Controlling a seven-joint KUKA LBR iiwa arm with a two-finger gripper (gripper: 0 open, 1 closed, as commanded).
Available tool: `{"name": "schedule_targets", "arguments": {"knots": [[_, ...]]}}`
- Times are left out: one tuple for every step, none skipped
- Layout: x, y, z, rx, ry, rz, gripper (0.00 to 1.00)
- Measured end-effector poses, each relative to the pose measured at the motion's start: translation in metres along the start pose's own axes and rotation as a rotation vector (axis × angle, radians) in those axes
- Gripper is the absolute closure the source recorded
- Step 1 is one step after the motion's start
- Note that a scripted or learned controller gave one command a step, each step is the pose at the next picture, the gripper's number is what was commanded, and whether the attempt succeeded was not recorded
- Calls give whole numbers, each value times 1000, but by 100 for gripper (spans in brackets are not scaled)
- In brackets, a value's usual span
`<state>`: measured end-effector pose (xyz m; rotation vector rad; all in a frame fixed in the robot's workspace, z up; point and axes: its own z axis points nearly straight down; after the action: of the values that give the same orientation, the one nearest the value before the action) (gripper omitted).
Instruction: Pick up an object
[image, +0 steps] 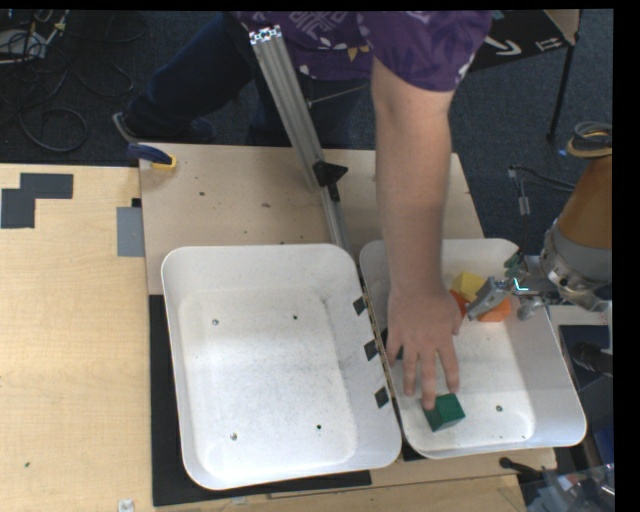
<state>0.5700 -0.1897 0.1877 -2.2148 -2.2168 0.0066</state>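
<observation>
Camera view, read from the left: the left bin (270, 360) holds nothing I can pick out. Right of it, across the divider, sits the right bin (540, 400), and every loose object lies in there. First comes a person's hand (425, 345), reaching down from the top of the picture with the forearm running nearly straight along the bin's left side; its fingertips touch or sit just above a green block (446, 411) near the bin's front edge. Farther right and toward the back lie a yellow block (468, 285) and, touching it or just beside it, an orange piece (490, 310). At the right rim hangs the gripper (500, 300), fingers pointing left into the bin and parted, not clamped on anything I can see; one fingertip lies right at the orange piece.

What the next move turns on, I judge: the orange and yellow pair lie immediately left of the gripper, almost under its tips, while the green block lies well apart, down-left toward the front, and under the hand. The hand is far nearer the green block than the gripper is. So the near pair looks like the reachable target. None of the blocks shows a clear long axis at this size.

Count: two bins, one hand, one gripper, three small objects – one green, one yellow, one orange
</observation>
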Motion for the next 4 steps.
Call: {"name": "schedule_targets", "arguments": {"knots": [[0, 1, -3, -5, -1, 0, 0], [5, 4, 42, -1, 0, -1, 0], [6, 3, 96, -1, 0, 1, 0], [5, 4, 83, -5, -1, 5, 100]]}}
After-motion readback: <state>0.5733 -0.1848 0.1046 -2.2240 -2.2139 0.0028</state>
